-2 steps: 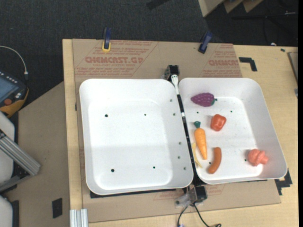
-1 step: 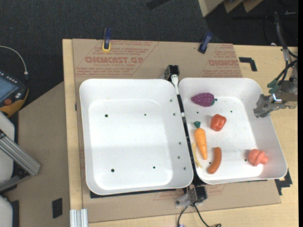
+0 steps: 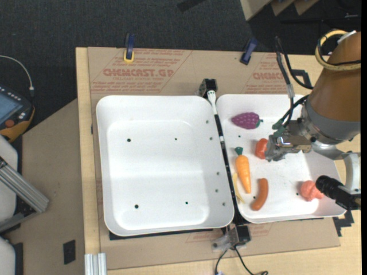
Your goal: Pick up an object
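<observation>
The red object (image 3: 261, 148) sits in the right bin (image 3: 298, 211), roughly mid-bin and toward the divider side, and the gripper (image 3: 276, 151) is down right next to it, on its right edge. Can't really tell if the fingers are spread or pinching anything, the wrist hides too much. Same bin also has a purple grape bunch (image 3: 246, 120) up near the far side, a carrot (image 3: 244, 173) lying along the left wall with its green top pointing away, a brownish sausage (image 3: 260, 193) just beside the carrot, and a pink piece (image 3: 309, 190) near the right corner. The left bin (image 3: 114, 153) sits alongside.
</observation>
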`<state>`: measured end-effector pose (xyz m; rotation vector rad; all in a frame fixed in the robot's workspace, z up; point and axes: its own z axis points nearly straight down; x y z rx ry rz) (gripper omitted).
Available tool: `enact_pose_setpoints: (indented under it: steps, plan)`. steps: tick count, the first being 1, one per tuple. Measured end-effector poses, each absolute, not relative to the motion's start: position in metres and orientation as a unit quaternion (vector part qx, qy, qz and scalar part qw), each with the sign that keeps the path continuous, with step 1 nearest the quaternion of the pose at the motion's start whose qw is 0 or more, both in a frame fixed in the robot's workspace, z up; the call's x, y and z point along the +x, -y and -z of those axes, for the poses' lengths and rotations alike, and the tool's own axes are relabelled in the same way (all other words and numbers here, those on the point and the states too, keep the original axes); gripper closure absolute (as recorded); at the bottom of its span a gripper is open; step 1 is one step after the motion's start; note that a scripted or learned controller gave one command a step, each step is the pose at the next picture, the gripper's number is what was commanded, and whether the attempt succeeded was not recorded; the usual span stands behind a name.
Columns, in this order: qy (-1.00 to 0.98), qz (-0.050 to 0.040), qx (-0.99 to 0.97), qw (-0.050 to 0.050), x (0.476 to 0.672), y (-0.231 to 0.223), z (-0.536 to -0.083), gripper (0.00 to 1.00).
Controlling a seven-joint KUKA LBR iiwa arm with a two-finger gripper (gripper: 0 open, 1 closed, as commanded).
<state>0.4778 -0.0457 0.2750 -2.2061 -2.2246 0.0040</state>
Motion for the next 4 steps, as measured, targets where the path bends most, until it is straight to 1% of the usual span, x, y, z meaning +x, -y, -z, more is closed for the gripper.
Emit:
enact_pose_setpoints:
  steps: [1,2,3,4]
  plan:
    - [0.71,0.0014,-0.704,-0.001,0.5,-0.021,-0.277,1.0]
    - [0.709,0.0024,-0.705,-0.001,0.51,-0.069,-0.315,1.0]
    - [0.705,-0.0023,-0.709,0.001,0.535,-0.001,-0.259,1.0]
    - [0.71,0.0041,-0.705,-0.002,0.506,-0.056,-0.345,1.0]
